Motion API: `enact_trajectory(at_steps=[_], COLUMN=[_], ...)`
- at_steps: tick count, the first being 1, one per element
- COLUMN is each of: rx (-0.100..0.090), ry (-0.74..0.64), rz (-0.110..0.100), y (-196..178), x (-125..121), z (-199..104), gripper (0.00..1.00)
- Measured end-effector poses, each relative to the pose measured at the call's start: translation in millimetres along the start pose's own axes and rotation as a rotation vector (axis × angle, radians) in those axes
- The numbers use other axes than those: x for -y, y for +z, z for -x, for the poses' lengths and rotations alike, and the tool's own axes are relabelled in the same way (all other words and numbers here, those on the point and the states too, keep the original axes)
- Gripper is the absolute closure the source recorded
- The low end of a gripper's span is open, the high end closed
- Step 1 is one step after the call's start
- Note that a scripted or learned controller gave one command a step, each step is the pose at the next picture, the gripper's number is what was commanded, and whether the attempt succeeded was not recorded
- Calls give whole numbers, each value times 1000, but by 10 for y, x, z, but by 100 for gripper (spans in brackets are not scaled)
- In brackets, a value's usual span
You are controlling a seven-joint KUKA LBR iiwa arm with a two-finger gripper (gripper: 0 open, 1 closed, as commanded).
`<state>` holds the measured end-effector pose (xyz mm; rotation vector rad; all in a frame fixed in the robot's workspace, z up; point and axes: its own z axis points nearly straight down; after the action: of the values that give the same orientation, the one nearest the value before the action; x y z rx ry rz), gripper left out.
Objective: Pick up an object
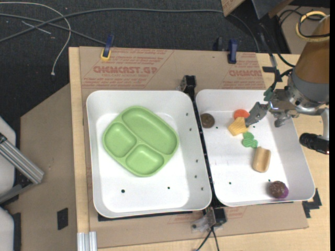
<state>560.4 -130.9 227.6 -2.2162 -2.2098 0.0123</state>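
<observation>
A cardboard-covered bench holds two shallow white bins side by side. The left bin (pixel 99 182) contains a light green divided plate (pixel 140 140) with three compartments, lying flat near the bin's middle. The right bin (pixel 235 190) contains several small toy foods. From left to right: a dark brown round piece (pixel 208 120) near the bin's left wall; a yellow wedge (pixel 237 126) with an orange-red piece (pixel 241 113) touching its upper edge; a small green piece (pixel 248 139) just below the wedge; a tan cylinder (pixel 261 159) below that; and a purple round piece (pixel 278 189) near the bin's front right corner. The grey arm reaches in from the right, its gripper (pixel 268 114) above the right bin's upper right area. Its two fingers are spread apart and pinch nothing. The left finger (pixel 257 113) sits just right of the orange-red piece and yellow wedge; whether it touches them is unclear.
</observation>
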Motion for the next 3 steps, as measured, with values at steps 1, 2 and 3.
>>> enact_trajectory(at_steps=[1,2,3], rx=[2,0,0], ry=[-3,-3,-2], rz=[13,6,7], y=[-67,565,1004], x=[-25,-47,5], z=[-3,-26,-46], gripper=[0,0,0])
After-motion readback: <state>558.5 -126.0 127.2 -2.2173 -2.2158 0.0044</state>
